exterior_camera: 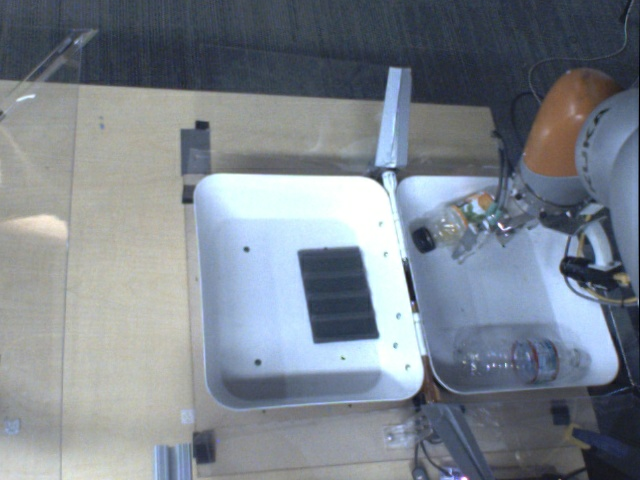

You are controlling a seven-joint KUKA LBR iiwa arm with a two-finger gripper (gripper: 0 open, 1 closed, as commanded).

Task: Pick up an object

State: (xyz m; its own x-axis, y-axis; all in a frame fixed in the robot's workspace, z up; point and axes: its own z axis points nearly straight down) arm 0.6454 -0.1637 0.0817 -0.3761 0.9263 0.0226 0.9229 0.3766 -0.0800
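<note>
A small clear bottle (447, 228) with a black cap and an orange-green label lies tilted in the upper left of the right bin (560, 298). My gripper (488, 225) is low over the label end of that bottle, coming in from the right under the arm's orange band (562, 118). Whether it touches the bottle is unclear. A larger clear plastic bottle (515, 357) with a blue label lies on its side along the right bin's near wall. A black ribbed rectangular block (338, 294) lies flat in the middle of the left bin (230, 268).
A grey metal post (394, 118) stands behind the gap between the two bins. Black cables (590, 268) hang beside the arm at the right bin's right wall. Small black brackets (197, 148) sit on the wooden bench by the left bin.
</note>
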